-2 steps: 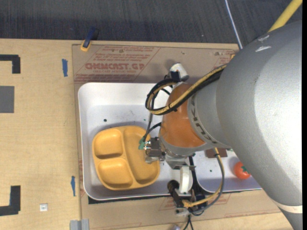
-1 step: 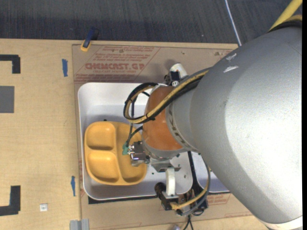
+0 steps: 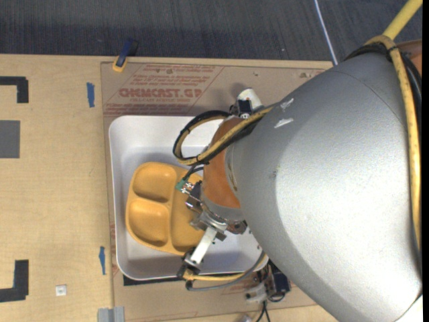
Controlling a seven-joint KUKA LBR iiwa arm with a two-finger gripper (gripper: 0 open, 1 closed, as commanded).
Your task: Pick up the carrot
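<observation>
The grey arm bulks closest, coming in from the right and blocking the right half of the scene. Its wrist points down into a white bin, orange band just above the jaws, which hang low over the bin's near side, against a lumpy yellow thing. Whether the jaws are open or closed I cannot tell, nor where the carrot lies relative to them. The bin rests on a brown card sheet on the pale table, with blue tape beside it. Dark carpet lies beyond. A black and yellow cable loops off the wrist
</observation>
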